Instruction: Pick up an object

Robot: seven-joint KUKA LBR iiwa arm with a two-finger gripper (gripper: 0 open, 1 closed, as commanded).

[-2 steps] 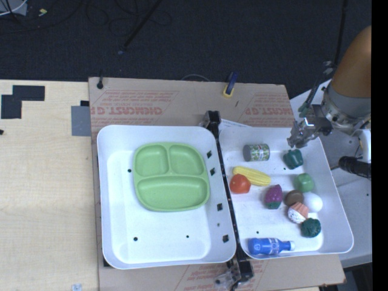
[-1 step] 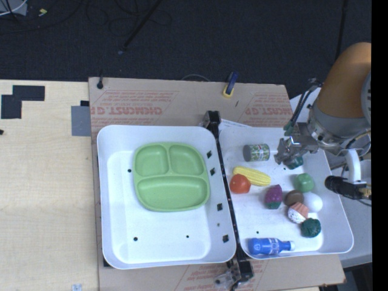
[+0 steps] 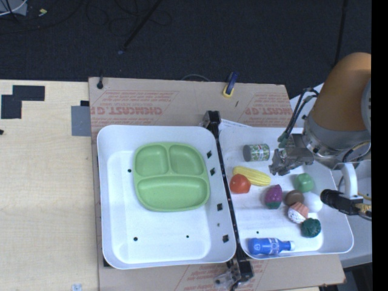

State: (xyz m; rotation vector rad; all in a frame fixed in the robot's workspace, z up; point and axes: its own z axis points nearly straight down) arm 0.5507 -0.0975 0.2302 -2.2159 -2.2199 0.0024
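— Nearest edge of the right bin [image 3: 339,248]?
— Blue plastic bottle [image 3: 270,246], lying on its side at 6 o'clock, close along the rounded rim. Dark green knobbly ball [image 3: 311,227] up at 5 o'clock.

— Next row in?
— Small glossy toy foods, bunched. White-and-red piece [image 3: 297,213] touching a brown rounded piece [image 3: 294,197]; purple lump [image 3: 273,196] just beside them at 9 o'clock. Pale green cube [image 3: 303,182] slightly farther. Red tomato shape [image 3: 240,184] pressed against a yellow elongated piece [image 3: 253,176], near the divider.

— Farther back?
— Small can [image 3: 257,153] on its side, green label, metal ends. Gripper [image 3: 285,161] at its 3 o'clock, dark and tangled with cables, low over the bin floor. Open or closed: impossible to tell. Grey arm [image 3: 345,108] with orange band rising behind, at 2 o'clock.

— Left bin [image 3: 103,193]?
— Smooth white plastic, shallow, rounded corners. Light green divided plate [image 3: 171,177] flat in the middle, three compartments. Bare floor all round it, widest toward 6 o'clock.

— Beneath and beyond?
— Printed cardboard [image 3: 151,102] under both bins, pale wooden bench [image 3: 42,193] at 9 o'clock. Black clips [image 3: 212,120] along the seam between the bins. Yellow-and-blue clamp [image 3: 230,85] on the far cardboard edge at 12 o'clock. Dark carpet [image 3: 182,29] past that, with loose cables.

— Free space in the right bin?
— Bare white patch around the centre toward 7 o'clock, and along the far wall.
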